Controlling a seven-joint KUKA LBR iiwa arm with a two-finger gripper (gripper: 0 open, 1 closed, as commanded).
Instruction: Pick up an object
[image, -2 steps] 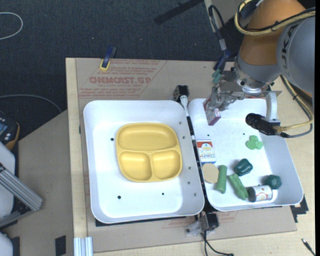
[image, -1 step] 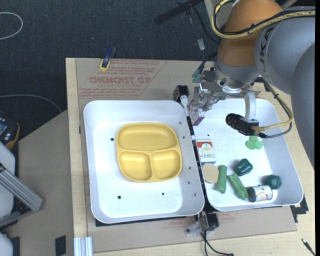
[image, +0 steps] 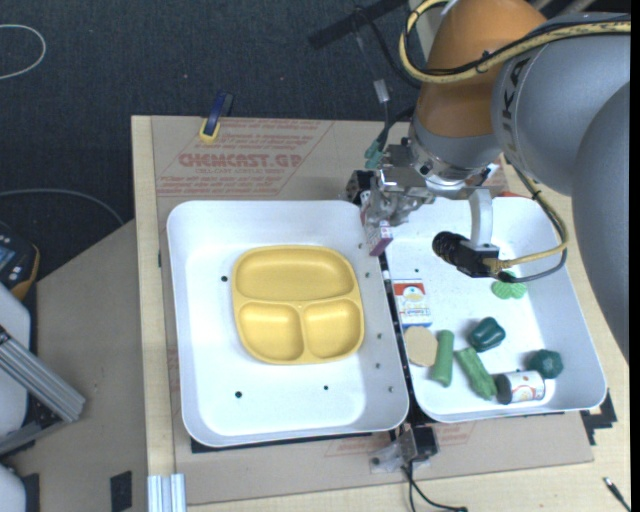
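Two white bins are seen side by side; the gripper (image: 381, 222) is hung over the divide near their far end, seemingly before any grasp, and whether its jaws are apart cannot be told. Pickable things are gathered in the right bin (image: 560, 280): a small carton (image: 411, 303), a green block (image: 487, 333), a bottle (image: 520, 386). A descent onto one is needed next. A yellow tray (image: 297, 302) is set in the left bin (image: 200, 300).

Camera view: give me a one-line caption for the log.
Gripper hovers at the seam between the left bin, holding a yellow tray, and the right bin of small objects.
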